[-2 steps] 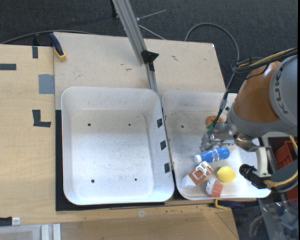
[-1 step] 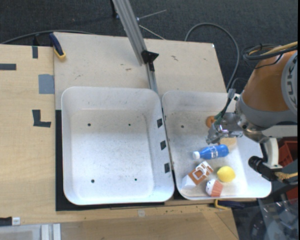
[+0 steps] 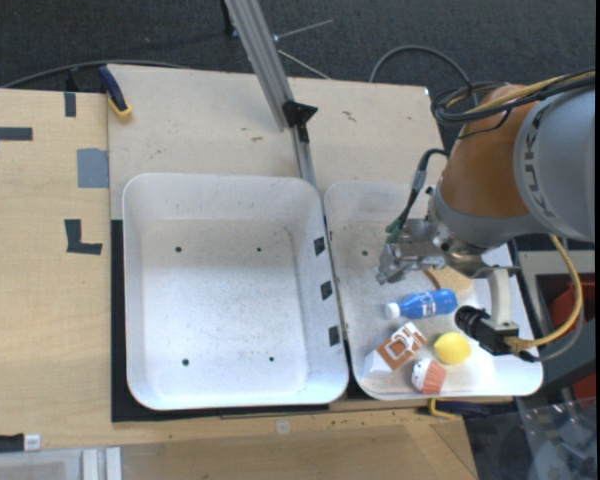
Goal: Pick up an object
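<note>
The gripper (image 3: 392, 268) is hanging over the bare upper part of the right bin (image 3: 355, 218), right of frame centre; I cannot tell how it is set, and nothing is showing in it. The pick is looking not yet done: blue bottle (image 3: 425, 305), yellow ball (image 3: 452, 348) and two small packets are lying just below it, toward the frame's lower right.

Dark carpet floor (image 3: 100, 13) beyond a pale wooden bench (image 3: 40, 268)
</note>
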Controlling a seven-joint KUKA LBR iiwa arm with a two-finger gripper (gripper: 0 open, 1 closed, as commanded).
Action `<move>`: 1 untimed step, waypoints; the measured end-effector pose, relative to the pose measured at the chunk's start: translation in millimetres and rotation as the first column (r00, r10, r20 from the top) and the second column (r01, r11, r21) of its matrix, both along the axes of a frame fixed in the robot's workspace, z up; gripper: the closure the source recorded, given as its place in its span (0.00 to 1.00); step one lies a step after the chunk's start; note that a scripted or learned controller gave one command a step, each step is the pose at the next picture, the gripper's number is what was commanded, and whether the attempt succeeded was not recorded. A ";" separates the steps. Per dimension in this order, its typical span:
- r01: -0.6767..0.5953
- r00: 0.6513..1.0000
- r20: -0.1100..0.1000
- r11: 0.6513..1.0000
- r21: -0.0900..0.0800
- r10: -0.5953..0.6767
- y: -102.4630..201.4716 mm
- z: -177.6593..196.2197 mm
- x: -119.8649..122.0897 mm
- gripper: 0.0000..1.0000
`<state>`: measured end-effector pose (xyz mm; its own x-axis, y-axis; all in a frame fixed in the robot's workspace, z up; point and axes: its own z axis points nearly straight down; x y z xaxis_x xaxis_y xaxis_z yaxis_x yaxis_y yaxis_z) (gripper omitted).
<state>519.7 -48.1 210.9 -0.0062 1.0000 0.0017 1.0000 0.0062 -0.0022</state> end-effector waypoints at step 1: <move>-0.001 1.000 0.002 1.000 0.000 0.001 50.9 11.9 14.4 1.00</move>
<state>534.1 2.8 222.8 -0.0073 1.0000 0.0020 1.0000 0.0073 -0.0007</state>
